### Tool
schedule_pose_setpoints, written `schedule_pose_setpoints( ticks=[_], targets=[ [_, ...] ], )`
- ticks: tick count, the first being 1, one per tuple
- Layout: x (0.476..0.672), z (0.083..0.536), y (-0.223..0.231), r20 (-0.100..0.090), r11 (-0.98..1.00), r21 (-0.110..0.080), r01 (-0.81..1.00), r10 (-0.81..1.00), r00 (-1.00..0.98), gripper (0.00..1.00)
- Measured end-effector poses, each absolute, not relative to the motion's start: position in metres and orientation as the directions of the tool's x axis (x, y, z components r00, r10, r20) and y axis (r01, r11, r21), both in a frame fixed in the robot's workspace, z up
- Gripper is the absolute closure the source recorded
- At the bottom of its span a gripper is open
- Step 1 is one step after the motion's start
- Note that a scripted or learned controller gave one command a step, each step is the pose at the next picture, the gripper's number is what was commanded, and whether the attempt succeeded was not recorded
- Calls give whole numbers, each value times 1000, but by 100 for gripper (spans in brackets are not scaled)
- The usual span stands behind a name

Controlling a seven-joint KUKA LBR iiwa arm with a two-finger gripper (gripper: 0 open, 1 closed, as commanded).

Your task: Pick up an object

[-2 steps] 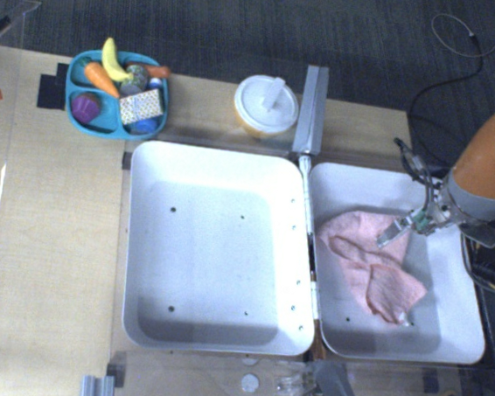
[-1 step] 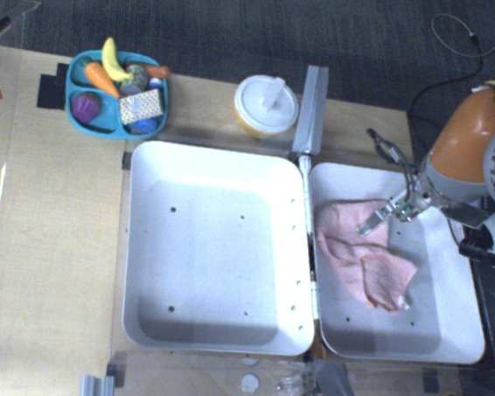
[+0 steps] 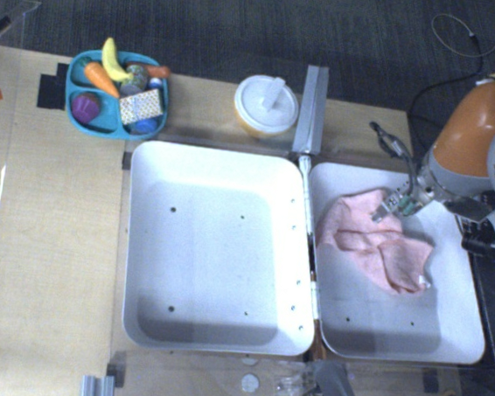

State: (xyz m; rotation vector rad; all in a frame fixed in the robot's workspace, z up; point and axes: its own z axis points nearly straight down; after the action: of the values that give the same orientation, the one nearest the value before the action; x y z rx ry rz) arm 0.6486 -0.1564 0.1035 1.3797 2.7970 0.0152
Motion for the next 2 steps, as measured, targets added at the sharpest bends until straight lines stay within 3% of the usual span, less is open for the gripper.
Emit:
schedule_pose_setpoints(
  ticks=[1, 2],
  targets=[
    [648, 103, -157, -16, 608, 19, 793, 794, -608, 0],
    [603, 92, -153, -16, 671, 14, 742, 742, -670, 0]
  ],
)
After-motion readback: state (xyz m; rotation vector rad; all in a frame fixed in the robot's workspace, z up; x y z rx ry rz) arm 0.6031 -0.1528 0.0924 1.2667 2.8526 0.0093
